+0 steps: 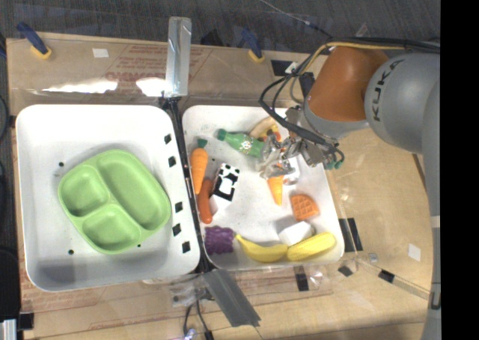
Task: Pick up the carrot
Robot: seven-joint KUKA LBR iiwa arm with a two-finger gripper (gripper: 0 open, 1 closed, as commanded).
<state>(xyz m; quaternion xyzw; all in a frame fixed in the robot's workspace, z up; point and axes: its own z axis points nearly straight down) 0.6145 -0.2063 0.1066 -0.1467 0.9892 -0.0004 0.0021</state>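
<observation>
- Where the arm reaches in from the upper right of the frame, its gripper hangs low over the upper middle of the right bin, amid a tangle of cables; whether it is spread or closed cannot be told.
- The carrot lies lengthwise along the left wall of the right bin, well left of the gripper, with a second orange piece touching its lower end.
- A small orange cone-shaped piece sits just below the gripper, point downward.
- A green bottle lies on its side at the bin's top, just left of the gripper.
- A black-and-white block sits between the carrot and the cone.
- A waffle lies lower right of the cone.
- Along the bin's bottom edge lie purple grapes, a banana, a yellow piece and a white piece.
- The left bin holds a green divided plate.
</observation>
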